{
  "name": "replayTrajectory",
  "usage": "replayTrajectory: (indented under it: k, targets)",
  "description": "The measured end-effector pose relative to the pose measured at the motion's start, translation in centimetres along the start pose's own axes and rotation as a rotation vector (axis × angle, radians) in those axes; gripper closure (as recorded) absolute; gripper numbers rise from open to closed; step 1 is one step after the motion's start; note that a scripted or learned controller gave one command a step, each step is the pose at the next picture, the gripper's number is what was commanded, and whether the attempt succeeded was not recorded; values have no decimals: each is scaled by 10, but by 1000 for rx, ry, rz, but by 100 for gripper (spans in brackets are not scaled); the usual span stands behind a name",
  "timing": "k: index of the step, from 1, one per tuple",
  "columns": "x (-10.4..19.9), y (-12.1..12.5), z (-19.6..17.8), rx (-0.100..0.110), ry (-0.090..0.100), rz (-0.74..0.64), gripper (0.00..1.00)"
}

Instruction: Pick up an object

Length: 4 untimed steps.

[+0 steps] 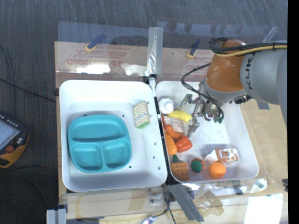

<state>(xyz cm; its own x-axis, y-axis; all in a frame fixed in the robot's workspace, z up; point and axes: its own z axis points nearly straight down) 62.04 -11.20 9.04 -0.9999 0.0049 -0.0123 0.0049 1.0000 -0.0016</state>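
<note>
My gripper (190, 113) hangs low over the left half of the right bin (243, 139), its fingers spread open. It is at the right end of a yellow banana-like toy (179, 115), which lies on a printed packet (172, 124). Just below these sit a red pepper (183, 144) and an orange carrot-like piece (171, 146). A white round cap (166, 106) lies to the banana's upper left. Nothing is visibly held between the fingers.
Along the right bin's front lie a brown waffle (181, 170), a red-and-green fruit (198, 165), an orange (217, 170) and a white carton (225, 155). The left bin (74, 92) holds a teal divided plate (99, 141) and a speckled sponge-like block (141, 114).
</note>
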Motion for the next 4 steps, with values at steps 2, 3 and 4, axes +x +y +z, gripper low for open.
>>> replayTrajectory:
  k: [2, 3, 4]
  targets:
    - [37, -1, -1, 2, -3, -54, 0]
    - [83, -89, -2, 3, -3, 112, 0]
    - [85, -19, -2, 1, -5, 159, 0]
